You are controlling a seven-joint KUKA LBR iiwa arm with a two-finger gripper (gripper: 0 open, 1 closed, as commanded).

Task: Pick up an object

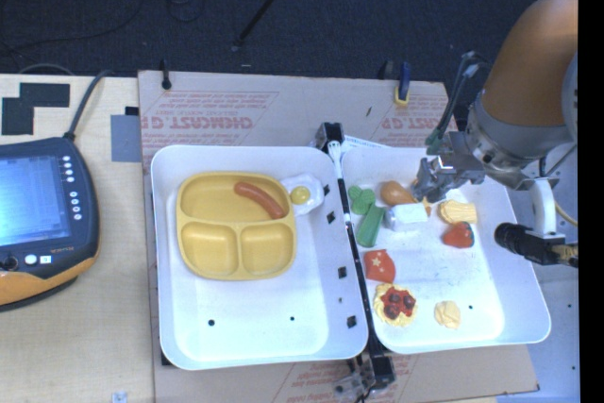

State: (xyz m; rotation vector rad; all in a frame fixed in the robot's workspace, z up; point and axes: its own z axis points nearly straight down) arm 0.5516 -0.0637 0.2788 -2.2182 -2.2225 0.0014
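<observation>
My gripper [429, 182] hangs low over the back of the right bin [510, 321], close above a brown-orange piece [397, 193] and a white block [409, 214]. Nothing shows between its fingers. Around it lie green pieces [366, 212], a yellow piece [457, 211] and a red strawberry-like piece [459, 236]. Nearer the front sit a red wedge [379, 265], a small tart with red berries [394, 304] and a pale yellow lump [447, 314].
The left bin [245, 335] holds a yellow divided plate [236, 226] with a sausage [261, 198] in its back compartment, and a fried egg piece [300, 194] beside it. A teach pendant [42, 217] lies left of the bench. A black divider [344, 231] separates the bins.
</observation>
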